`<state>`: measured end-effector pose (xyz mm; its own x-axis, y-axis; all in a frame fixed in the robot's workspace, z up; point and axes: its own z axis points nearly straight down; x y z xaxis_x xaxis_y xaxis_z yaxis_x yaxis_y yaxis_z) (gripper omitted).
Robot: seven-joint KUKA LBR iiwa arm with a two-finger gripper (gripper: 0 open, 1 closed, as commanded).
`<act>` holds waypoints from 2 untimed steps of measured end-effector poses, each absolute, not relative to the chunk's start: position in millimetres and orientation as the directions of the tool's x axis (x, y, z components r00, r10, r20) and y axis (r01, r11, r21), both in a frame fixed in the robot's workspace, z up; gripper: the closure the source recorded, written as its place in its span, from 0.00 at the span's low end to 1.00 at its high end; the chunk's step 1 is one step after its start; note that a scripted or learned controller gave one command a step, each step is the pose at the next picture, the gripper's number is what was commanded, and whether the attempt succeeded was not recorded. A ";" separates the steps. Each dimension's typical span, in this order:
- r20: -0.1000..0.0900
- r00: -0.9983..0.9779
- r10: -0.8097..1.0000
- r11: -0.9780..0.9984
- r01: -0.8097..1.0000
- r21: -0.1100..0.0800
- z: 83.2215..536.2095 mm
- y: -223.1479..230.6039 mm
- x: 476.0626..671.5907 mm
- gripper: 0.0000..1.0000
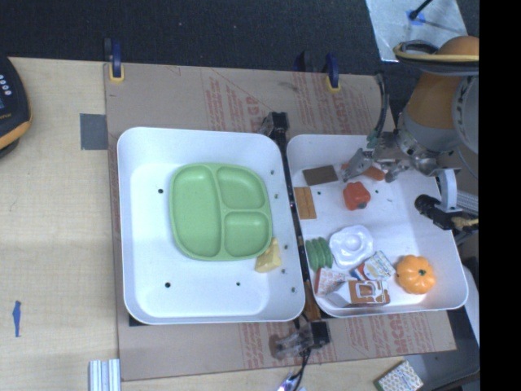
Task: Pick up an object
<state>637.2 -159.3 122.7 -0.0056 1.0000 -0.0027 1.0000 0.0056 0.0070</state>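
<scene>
Bins (203, 304) sat side by side below me, seen from the one camera above the bench. My gripper (368, 169) hung over the upper part of the right-hand bin, reaching in from the right, with the orange band of my arm above it. Whether my jaws stood apart or together I could not tell from that slant, and nothing showed between them. A small red object (356, 195) lay just below my gripper, close to it, though I could not say if we touched. A dark brown block (320, 175) lay to its left, and a tan wooden piece (304, 203) rested against the bin's left wall. Lower down sat a white lidded cup (352, 245), a green ribbed item (317, 253) beside it, a few printed packets (361, 284), and an orange pumpkin (415, 274) near the right corner. In the left-hand bin a green divided plate (220, 211) lay flat, with a pale yellow wedge (269, 257) touching its lower right edge.
</scene>
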 end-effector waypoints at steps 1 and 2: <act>0.001 -0.007 1.000 0.007 1.000 -0.007 90.5 -130.3 614.6 0.00; -0.001 -0.008 1.000 0.008 1.000 -0.005 102.8 -132.7 615.8 1.00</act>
<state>615.8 -132.7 102.8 -0.0075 1.0000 -0.0013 1.0000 0.0075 -0.0048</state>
